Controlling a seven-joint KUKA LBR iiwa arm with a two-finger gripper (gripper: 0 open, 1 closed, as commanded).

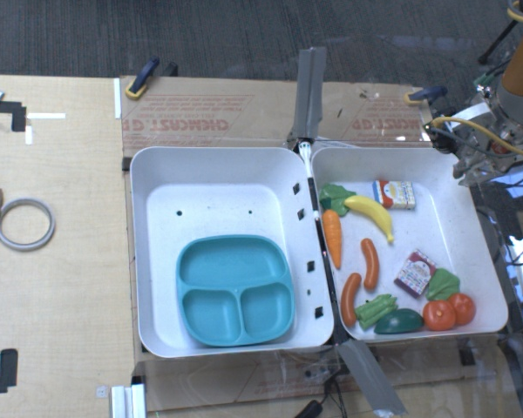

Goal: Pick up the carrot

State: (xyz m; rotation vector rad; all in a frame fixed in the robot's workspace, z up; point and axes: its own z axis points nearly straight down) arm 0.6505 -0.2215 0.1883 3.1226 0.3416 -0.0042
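One arm (pixel 506 116) in view at the right edge, wrist and cabling above the far right corner of the right bin (pixel 471 200); gripper (pixel 475 165) hard to make out among the cables, so cannot tell how it stands. Nothing seen held.

Nearest to the gripper, off to its left: small white and red carton (pixel 395 194). Beyond that, yellow banana (pixel 371 215), touching a green leafy piece (pixel 333 198). Carrot (pixel 332 239) well to the gripper's left and nearer the camera, lying lengthwise beside the bin's left wall, green top touching the leafy piece. Further from the gripper: two sausages (pixel 370 262), pink packet (pixel 415 273), green beans (pixel 376 308), tomato (pixel 439 314), dark green vegetable (pixel 398 322).

Farthest left: left bin (pixel 157 181) with teal divided plate (pixel 234 290); roll of tape (pixel 23 224) out on the wooden bench (pixel 61 320).
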